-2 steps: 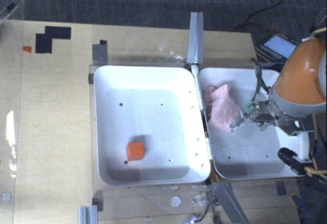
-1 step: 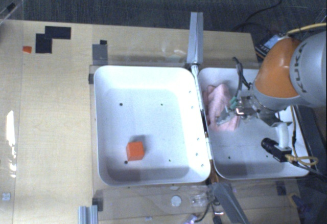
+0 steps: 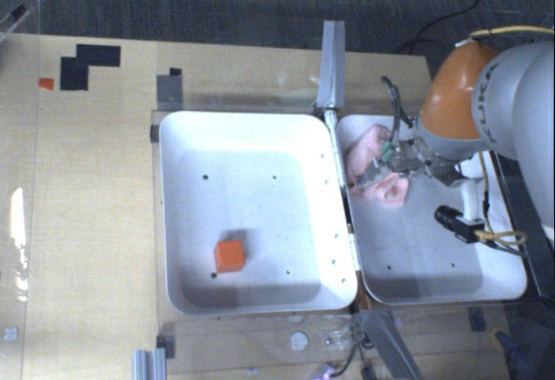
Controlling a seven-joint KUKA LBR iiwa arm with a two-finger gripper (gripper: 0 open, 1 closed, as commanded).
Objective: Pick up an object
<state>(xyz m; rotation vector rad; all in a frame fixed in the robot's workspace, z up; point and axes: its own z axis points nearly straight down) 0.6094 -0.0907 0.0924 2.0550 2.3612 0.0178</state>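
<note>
Grey arm (image 3: 512, 101) bends down from the right; its gripper (image 3: 388, 163) sits among pink lumps (image 3: 368, 153), grip perhaps on one, but I cannot tell.

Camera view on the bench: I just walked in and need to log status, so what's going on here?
The grey arm's gripper is down in the right bin, right at a soft pink object near the divider. Whether it has a grasp cannot be seen. An orange block lies untouched in the left bin.
</note>
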